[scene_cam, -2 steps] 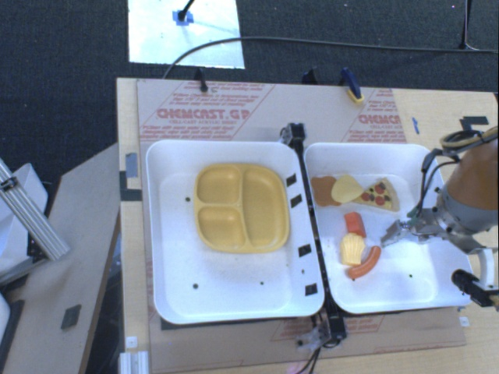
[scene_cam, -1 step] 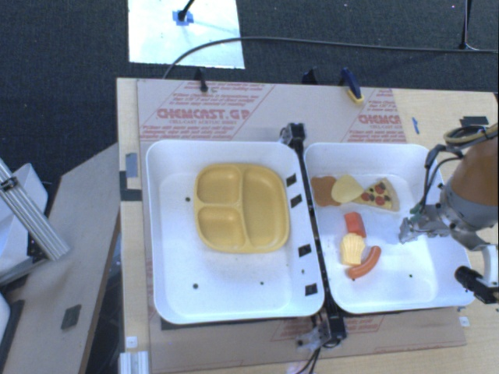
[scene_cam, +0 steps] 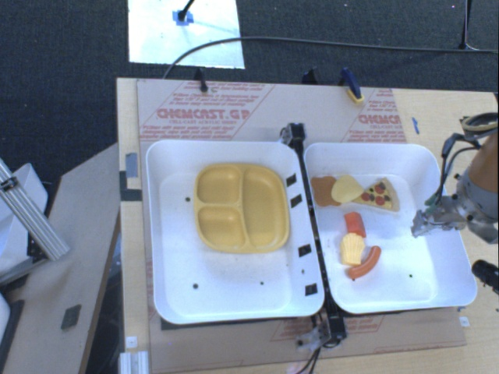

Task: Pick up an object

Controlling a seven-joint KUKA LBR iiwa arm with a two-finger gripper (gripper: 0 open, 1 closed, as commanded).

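Two shallow white bins sit side by side on the bench (scene_cam: 234, 104), which is covered by a clear sheet printed with red lettering. Taking the yellow plate (scene_cam: 241, 207) as the landmark: it is a divided plate with three compartments, lying flat in the middle of the left bin (scene_cam: 168, 232), with bare white floor all around it.

To the plate's right, past the black-clipped seam where the bins meet, lies the right bin (scene_cam: 405, 283) with the toy food. Nearest the plate's upper right corner is a brown piece (scene_cam: 321, 192), and a pale yellow chip-shaped piece (scene_cam: 346, 188) overlaps it. Just beyond that, farther from the plate, is a pizza slice (scene_cam: 380, 194) with red dots. Lower down, level with the plate's lower half, a small red-orange piece (scene_cam: 355, 223) sits just above a yellow ridged piece (scene_cam: 352, 248), and a red sausage (scene_cam: 365, 262) lies touching or just beside the ridged piece on its lower right.

The gripper (scene_cam: 427, 223) is far to the plate's right, at the right bin's right wall, level with the red-orange piece and well apart from all the food. The arm (scene_cam: 479, 185) comes in from the right edge behind it. The fingers are too blurred and small to tell whether they are released or clenched; no object is seen between them.

A blue clamp (scene_cam: 351, 83) sits at the bench's far edge, up and to the right of the plate.
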